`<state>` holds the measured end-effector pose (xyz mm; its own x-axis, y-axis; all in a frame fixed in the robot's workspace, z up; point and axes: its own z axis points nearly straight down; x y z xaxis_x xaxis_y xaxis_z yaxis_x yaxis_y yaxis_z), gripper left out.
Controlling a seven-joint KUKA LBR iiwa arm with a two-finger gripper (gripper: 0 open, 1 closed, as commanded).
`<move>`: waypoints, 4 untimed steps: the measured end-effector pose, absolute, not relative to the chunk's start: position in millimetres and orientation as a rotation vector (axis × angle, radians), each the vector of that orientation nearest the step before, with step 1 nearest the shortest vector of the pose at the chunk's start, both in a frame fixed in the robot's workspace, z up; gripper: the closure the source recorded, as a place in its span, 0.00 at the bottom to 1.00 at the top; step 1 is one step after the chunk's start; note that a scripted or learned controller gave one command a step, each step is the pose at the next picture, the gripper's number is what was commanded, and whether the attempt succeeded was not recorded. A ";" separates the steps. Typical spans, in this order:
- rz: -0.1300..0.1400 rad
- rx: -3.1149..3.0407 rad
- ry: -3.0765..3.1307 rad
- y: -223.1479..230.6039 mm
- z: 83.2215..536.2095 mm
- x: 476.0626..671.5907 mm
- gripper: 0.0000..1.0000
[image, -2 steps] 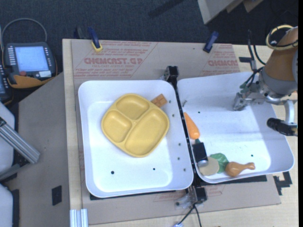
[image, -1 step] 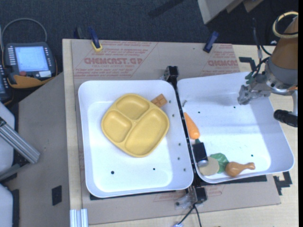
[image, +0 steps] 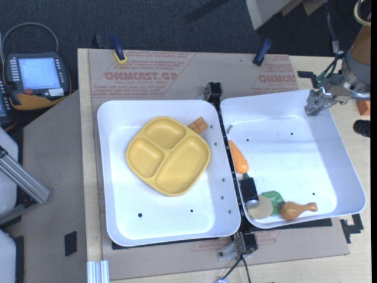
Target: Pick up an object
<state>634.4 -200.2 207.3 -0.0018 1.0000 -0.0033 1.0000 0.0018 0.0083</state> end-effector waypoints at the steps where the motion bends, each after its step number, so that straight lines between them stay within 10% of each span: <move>1: 0.003 2.217 2.220 -200.3 222.8 635.3 1.00; 4: -0.002 2.220 2.230 -62.9 216.3 575.3 1.00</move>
<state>575.3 -62.9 216.3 -0.0049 1.0000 0.0027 1.0000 0.0049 -0.0045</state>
